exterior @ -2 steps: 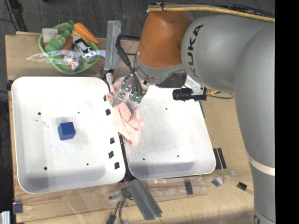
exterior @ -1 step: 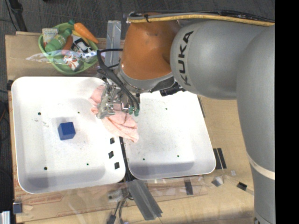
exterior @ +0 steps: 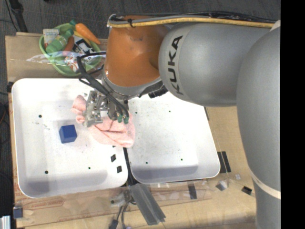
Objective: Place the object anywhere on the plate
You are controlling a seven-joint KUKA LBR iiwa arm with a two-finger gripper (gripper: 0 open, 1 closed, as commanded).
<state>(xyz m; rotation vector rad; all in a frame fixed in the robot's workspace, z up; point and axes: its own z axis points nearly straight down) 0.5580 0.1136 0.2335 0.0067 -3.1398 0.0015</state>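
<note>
A dark grey carpeted floor surrounds a wooden bench point(exterior: 224, 128), on which two shallow white bins sit side by side. The left bin point(exterior: 28, 142) holds a small blue cube point(exterior: 67, 133), lying flat on the bin floor toward its left half, well apart from everything else. A pink plate point(exterior: 116, 132), soft-edged and somewhat crumpled in look, lies at the right side of the left bin, its lower right edge reaching over the rims where the two bins meet. The right bin point(exterior: 176, 142) has only small dark specks on its floor.

Behind the left bin, at the bench's far edge, stands a green bowl point(exterior: 64, 66) crowded with toy food, an orange carrot point(exterior: 86, 31) among them.

The grey arm point(exterior: 214, 61) comes in from the right, its orange band point(exterior: 131, 51) above the wrist. The gripper point(exterior: 102, 109) hangs right over the upper left part of the plate, its metal parts overlapping the pink surface. Whether its fingers are apart or closed cannot be told from this slant, and nothing is visibly between them. The cube lies to the gripper's lower left, not touching it or the plate.
</note>
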